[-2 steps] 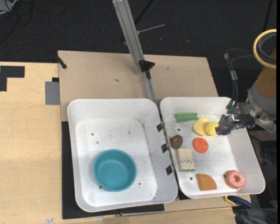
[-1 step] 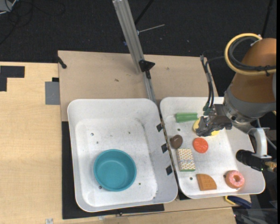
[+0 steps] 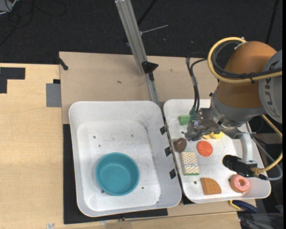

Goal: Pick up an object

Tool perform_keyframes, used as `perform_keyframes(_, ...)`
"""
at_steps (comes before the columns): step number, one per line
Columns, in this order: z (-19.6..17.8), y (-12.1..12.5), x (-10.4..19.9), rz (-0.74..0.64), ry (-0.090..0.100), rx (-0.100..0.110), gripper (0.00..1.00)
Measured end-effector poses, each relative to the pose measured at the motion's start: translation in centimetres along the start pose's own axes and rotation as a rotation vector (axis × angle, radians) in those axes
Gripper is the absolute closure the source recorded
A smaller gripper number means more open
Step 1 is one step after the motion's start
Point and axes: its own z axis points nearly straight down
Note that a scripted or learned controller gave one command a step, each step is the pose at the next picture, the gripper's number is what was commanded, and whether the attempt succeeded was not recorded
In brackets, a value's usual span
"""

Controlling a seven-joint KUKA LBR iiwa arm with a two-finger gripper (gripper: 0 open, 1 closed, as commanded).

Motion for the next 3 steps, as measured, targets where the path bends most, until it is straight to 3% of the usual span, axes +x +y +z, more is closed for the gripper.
perform_keyframes(2,0.1,2.3,9.1,0.000,-0.001,-0.001,1.00)
perform_keyframes(3,0.0,2.3,9.0,0.002,-0.001,-0.001,0.00)
